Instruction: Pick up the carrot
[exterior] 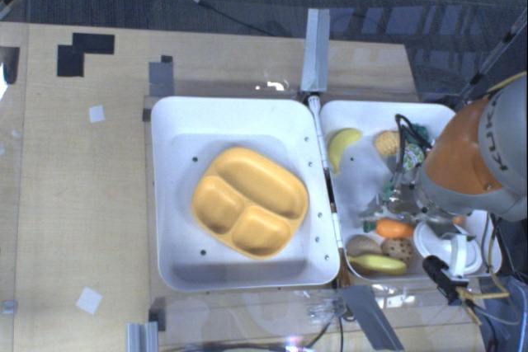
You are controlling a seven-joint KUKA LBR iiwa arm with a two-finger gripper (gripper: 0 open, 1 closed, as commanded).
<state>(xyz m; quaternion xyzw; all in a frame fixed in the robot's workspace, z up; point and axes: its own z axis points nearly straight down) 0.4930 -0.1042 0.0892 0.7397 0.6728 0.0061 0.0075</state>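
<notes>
Banana (378, 263) lies at the right bin's (356, 177) near wall, and just behind it sits the carrot (393, 229), stiff, light, smooth, best pinched mid-length I'd say, gripper (394, 200) right above it, its state impossible to tell, with a brown piece (361, 245) and cookie (398, 249) crowding.

Part of a brand name, the letters "KU", is seen on the grey arm (505, 128); nothing else is readable.
</notes>
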